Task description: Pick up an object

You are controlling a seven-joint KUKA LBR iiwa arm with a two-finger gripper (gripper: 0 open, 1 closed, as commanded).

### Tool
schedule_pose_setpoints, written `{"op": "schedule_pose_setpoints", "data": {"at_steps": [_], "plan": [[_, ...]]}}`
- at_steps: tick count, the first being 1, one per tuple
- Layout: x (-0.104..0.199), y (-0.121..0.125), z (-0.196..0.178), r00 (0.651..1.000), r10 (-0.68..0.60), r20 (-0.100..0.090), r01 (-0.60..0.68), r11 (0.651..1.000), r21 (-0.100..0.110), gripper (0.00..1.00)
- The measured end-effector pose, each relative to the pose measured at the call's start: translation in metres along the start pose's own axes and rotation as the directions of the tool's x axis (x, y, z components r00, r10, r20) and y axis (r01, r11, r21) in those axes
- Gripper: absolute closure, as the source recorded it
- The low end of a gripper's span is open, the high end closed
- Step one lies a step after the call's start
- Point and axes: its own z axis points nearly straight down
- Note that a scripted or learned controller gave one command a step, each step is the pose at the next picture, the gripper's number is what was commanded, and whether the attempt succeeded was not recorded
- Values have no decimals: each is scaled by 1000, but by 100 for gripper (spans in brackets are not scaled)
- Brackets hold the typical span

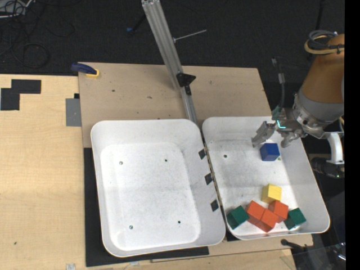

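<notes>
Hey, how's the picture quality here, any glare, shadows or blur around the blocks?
Camera view: bright, even light on the right bin, its white floor nearly washed out; the blue block and the cluster by the yellow block stay sharp, with faint shadows; the hand looks slightly soft; the background above the bench is dark.

Blue cube point(270, 151); yellow cube point(274, 192); orange blocks point(265, 214); green blocks point(238, 216); white bins point(147, 238).

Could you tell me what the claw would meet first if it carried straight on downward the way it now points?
Most likely the blue cube, which sits just below the open claw in the right bin. Depth is hard to judge from this slant, so it might land just beside it.
</notes>
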Motion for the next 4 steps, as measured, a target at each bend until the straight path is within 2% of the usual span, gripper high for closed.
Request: {"op": "schedule_pose_setpoints", "data": {"at_steps": [1, 2, 3, 4], "plan": [[0, 1, -3, 1000, 0, 1, 0, 1000, -5, 0], [3, 7, 59, 1000, 0, 0, 0, 1000, 0, 0], [-1, 11, 104, 1000, 1, 1, -1, 1000, -1, 0], [0, 11, 130, 1000, 3, 2, -3, 1000, -7, 0]]}}
